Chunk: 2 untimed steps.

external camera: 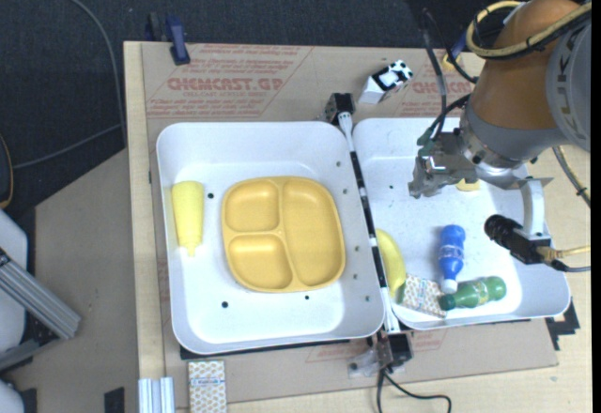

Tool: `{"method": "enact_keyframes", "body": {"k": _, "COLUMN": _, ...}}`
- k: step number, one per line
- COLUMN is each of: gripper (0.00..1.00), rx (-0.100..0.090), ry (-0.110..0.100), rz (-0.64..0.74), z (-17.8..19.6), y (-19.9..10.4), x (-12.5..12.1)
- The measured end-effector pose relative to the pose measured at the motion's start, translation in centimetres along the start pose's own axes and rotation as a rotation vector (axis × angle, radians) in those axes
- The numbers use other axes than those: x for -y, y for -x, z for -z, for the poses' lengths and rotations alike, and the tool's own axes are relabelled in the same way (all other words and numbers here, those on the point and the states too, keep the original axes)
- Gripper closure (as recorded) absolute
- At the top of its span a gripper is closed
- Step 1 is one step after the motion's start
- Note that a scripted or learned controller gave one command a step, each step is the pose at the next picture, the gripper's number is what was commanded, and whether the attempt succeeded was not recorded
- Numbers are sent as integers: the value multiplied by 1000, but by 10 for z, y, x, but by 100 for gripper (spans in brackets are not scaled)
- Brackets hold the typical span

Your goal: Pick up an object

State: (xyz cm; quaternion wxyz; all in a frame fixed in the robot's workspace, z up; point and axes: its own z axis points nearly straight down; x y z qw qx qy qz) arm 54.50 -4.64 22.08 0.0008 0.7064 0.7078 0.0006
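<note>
From above, you see the gripper [424, 178] hanging over the right bin [394, 144], right of centre; whether it grasps anything you cannot tell. Lower right lie a blue bottle [452, 252], green bottle [476, 292] and banana [392, 261].

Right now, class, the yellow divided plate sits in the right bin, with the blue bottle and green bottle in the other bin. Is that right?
Not quite. The camera view shows the yellow divided plate in the left bin; the blue bottle and green bottle lie in the right bin.
</note>
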Motion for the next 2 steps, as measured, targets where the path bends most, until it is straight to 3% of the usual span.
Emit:
{"method": "enact_keyframes", "body": {"k": 1, "gripper": 0, "rx": 1, "ry": -1, "rz": -1, "z": 0, "y": 0, "x": 0}}
{"method": "enact_keyframes", "body": {"k": 2, "gripper": 0, "rx": 0, "ry": -5, "rz": -3, "z": -68, "y": 69, "x": -11}}
